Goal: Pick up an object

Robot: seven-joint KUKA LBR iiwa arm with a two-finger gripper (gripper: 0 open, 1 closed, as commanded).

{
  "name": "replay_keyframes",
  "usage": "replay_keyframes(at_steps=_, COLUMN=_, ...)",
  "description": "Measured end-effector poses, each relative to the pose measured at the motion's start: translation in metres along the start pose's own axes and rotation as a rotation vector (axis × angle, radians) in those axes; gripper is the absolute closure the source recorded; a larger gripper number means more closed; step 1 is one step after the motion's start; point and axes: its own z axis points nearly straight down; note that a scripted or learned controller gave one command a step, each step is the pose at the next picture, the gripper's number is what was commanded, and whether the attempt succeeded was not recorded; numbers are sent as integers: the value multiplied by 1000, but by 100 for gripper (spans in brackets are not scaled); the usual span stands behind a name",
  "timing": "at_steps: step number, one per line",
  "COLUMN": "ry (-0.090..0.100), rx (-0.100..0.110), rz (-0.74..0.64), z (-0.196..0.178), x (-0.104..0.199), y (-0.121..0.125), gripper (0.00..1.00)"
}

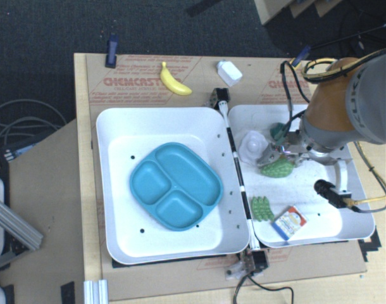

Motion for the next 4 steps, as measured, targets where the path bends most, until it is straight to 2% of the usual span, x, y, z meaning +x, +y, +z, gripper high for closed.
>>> replay_keyframes(at_steps=1, ry=-1, rx=-4, rz=1, z=-11, x=0, y=1, gripper=100)
replay_keyframes(at_steps=2, ry=-1, rx=-4, rz=1, z=-11, x=0, y=1, gripper=0)
replay_keyframes(at_steps=3, ry=0, rx=1, rz=0, z=0, x=17, y=-43, gripper=0)
replay_keyframes(at_steps=4, ry=0, rx=-2, rz=2, z=-10, x=17, y=-42, gripper=100)
